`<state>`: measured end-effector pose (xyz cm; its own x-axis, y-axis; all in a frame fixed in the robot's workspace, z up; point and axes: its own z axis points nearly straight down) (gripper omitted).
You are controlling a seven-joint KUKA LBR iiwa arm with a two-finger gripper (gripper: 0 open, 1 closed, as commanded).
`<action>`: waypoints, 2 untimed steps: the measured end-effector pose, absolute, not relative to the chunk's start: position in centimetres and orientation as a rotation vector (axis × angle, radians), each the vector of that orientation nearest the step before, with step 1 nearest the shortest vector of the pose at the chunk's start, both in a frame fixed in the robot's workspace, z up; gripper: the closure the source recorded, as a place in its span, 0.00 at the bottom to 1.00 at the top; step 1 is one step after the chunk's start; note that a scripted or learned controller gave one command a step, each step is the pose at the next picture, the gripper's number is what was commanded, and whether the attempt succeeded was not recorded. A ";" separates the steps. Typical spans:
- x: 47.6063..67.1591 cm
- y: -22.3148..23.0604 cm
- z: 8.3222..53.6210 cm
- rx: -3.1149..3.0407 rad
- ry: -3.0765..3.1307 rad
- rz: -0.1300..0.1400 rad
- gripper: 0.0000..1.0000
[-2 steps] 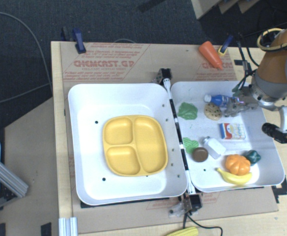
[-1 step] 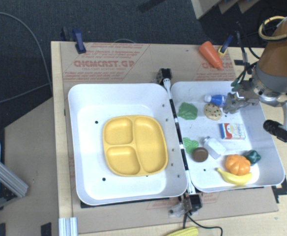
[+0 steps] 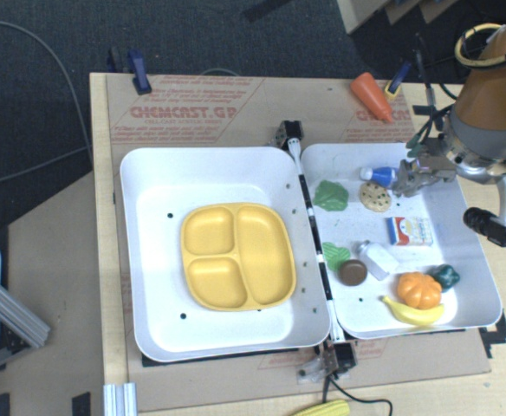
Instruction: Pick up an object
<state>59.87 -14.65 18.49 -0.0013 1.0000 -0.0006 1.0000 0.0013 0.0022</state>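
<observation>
Two white bins: left bin (image 3: 149, 189) holds a smooth yellow divided tray (image 3: 236, 255). My fingers (image 3: 411, 178) sit at the right bin's (image 3: 470, 267) far edge, beside a blue-capped bottle (image 3: 378, 175); grip state unclear.

I reach in from the right with my arm (image 3: 487, 102), orange band uppermost, wrist bent downward. My gripper (image 3: 411, 178) hangs low at the far end, pointing down.
</observation>
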 end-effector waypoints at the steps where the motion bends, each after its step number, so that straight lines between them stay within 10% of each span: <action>1: 59.9 -14.6 18.5 2.219 2.221 0.002 0.00; 2: 63.0 -16.1 8.4 2.222 2.223 -0.001 0.00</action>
